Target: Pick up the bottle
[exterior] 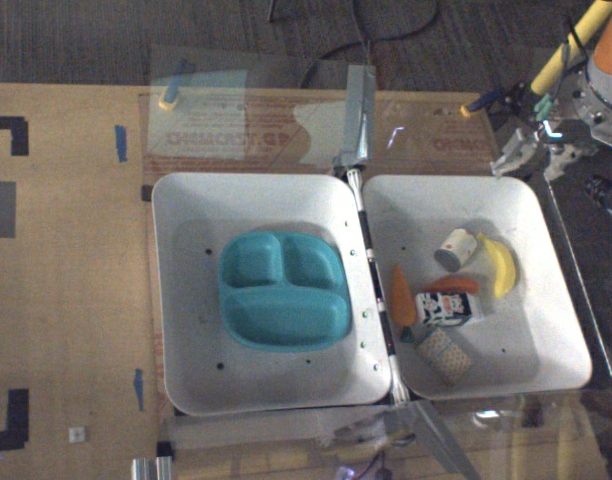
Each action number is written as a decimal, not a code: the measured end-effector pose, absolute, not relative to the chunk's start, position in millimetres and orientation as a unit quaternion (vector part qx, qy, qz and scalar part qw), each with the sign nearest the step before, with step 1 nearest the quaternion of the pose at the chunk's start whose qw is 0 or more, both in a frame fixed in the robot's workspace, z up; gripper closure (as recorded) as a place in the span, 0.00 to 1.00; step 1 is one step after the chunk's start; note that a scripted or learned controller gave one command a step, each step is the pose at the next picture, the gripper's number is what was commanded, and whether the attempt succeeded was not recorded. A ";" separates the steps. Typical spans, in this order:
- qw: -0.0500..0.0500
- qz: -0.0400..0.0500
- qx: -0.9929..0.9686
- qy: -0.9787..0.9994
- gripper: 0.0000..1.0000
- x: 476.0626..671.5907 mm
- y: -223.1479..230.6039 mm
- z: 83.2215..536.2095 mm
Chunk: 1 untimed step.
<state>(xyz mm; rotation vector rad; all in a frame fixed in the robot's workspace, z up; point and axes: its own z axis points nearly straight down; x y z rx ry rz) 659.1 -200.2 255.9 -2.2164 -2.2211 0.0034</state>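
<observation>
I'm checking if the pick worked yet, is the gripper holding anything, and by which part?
Nothing is held. The gripper hangs above the far right corner of the right bin, apart from the bottle, which lies in that bin beside the banana.

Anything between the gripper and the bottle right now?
Nothing visible. The gripper sits over the right bin's far right corner; the bottle lies in open bin floor below-left of it. The banana lies just beside the bottle, off that path.

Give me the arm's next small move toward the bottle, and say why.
Probably move the gripper left and down over the right bin, toward the small white bottle. The gripper sits outside the bin's top-right corner, while the bottle lies inside beside the banana.
</observation>
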 end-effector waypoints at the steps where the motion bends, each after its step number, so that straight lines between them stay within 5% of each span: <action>1: 0.002 0.002 -0.705 -0.709 1.00 659.8 -199.2 264.8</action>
